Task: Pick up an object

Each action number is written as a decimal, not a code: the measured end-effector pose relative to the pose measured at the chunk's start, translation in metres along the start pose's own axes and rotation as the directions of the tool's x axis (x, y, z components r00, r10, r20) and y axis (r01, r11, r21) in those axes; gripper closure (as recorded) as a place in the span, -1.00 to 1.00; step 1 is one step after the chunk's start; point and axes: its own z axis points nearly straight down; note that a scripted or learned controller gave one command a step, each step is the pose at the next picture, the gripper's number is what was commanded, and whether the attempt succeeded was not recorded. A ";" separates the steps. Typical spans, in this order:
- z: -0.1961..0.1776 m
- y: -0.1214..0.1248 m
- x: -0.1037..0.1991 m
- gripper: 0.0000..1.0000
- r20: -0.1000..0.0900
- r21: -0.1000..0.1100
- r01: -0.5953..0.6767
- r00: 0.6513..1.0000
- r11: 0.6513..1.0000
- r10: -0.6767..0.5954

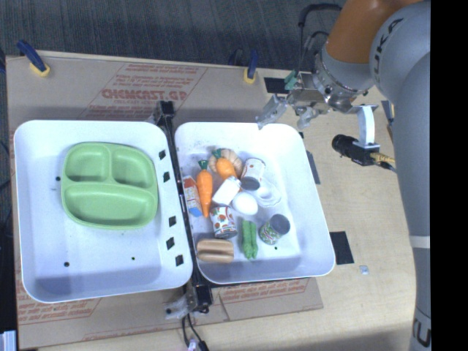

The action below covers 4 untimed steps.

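Two bins (36, 218) on bench; right one crammed w/ toys, e.g. carrot (205, 189), egg (246, 204), hotdog (215, 250). Claw (287, 113) spread, holding nothing, hovers over bin's far rim, prob. staging for a pick.

Cardboard sheet (146, 86) under bins: red print, largest line looks like "CHEMCAST GP", partly blurred; smaller red lines above and below it too small to read. More red print on the cardboard's front edge below the right bin (311, 196), illegible. Small cans (224, 223) in the right bin carry labels, text too small to make out. No numbers or signs readable elsewhere.
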 end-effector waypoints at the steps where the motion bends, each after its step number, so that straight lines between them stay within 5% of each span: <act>1: -0.037 -0.090 0.109 -1.00 -0.002 -0.003 0.002 1.000 1.000 -0.002; 2: 0.082 -0.088 0.086 -1.00 0.000 0.003 0.001 1.000 1.000 -0.001; 3: 0.179 -0.148 0.055 -1.00 0.000 -0.004 0.001 1.000 1.000 -0.001; 4: 0.167 -0.145 0.054 1.00 0.002 -0.009 0.008 1.000 1.000 -0.008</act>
